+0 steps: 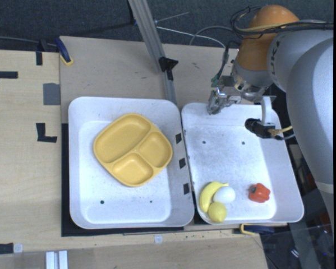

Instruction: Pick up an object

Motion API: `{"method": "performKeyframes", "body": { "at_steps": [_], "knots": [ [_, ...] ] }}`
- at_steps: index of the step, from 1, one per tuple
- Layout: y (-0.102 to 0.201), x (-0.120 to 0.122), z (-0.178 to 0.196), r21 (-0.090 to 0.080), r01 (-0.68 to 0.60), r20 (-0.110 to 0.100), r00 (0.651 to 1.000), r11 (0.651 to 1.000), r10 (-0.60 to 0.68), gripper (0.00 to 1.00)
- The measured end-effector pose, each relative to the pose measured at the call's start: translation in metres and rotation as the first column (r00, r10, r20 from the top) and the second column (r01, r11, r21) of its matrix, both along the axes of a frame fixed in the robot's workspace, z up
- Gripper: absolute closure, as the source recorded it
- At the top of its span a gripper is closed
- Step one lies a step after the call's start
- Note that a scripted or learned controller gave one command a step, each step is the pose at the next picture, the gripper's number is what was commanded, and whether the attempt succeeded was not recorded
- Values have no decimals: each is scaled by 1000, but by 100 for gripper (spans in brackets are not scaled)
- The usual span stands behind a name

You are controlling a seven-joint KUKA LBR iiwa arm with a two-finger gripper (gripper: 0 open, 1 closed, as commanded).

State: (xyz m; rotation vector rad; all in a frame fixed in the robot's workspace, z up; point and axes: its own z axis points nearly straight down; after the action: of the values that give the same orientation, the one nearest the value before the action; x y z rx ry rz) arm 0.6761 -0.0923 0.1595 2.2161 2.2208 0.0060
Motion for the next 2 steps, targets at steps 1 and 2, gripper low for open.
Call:
{"method": "performKeyframes", "body": {
  "at_steps": [1,2],
  "knots": [
    [5,0,63,0,0,-1,1000,1000,0,100],
    [6,0,68,1,1,-6,1000,1000,-1,100]
  ]
}}
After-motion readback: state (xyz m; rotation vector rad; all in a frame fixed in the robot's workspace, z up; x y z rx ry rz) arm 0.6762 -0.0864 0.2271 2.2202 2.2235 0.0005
